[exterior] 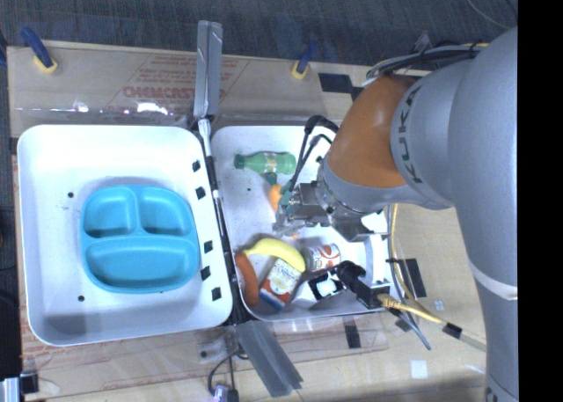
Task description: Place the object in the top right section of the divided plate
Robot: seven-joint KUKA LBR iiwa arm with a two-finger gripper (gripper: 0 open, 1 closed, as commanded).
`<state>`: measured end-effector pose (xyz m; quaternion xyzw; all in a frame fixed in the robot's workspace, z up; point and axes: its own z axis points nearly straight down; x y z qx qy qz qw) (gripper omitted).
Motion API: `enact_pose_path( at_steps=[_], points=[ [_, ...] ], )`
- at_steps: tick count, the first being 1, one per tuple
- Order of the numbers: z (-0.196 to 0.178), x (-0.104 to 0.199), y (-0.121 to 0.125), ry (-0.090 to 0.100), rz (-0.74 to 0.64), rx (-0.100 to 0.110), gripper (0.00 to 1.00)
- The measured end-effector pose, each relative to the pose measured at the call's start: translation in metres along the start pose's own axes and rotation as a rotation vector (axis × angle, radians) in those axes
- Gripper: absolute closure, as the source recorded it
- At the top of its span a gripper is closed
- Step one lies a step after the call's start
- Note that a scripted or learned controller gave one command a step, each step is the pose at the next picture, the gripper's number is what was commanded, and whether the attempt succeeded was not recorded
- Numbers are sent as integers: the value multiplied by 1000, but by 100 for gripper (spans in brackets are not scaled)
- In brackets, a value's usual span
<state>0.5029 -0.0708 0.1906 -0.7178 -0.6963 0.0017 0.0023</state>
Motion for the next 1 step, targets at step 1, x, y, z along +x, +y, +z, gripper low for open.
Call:
enact_pose_path(
  at_steps=[1],
  points=[
    [0,102,52,0,-93,-1,100]
  ],
)
